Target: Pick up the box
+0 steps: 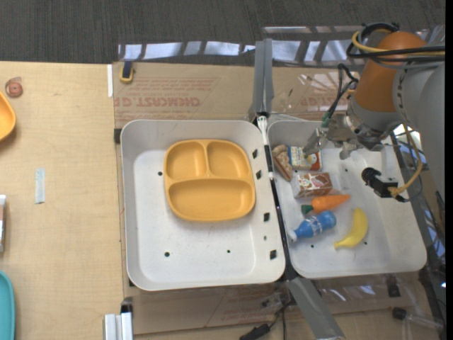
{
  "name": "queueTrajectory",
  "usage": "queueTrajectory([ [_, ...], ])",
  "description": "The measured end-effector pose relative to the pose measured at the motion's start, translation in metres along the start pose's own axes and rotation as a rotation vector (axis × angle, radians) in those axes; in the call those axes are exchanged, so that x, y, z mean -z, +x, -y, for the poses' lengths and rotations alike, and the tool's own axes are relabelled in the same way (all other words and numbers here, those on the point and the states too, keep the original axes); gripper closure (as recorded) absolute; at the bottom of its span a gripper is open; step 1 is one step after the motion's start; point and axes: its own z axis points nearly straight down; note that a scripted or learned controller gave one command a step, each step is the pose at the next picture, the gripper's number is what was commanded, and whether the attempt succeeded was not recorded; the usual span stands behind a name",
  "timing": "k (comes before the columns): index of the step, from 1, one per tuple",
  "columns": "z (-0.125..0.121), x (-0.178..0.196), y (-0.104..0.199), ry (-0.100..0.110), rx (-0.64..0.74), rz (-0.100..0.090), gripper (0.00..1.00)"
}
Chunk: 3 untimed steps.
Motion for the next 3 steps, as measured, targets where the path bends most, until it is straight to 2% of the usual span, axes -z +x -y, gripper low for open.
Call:
queueTrajectory([
  [1,-0.015,-0.012,0.028,0.007,-0.341,0.0,0.0],
  [2,-0.015,-0.011,0.031,0.003,0.036,-0.001,0.0],
  [3,-0.016,-0.001,0.031,0.001,0.034,-0.001,1.0],
])
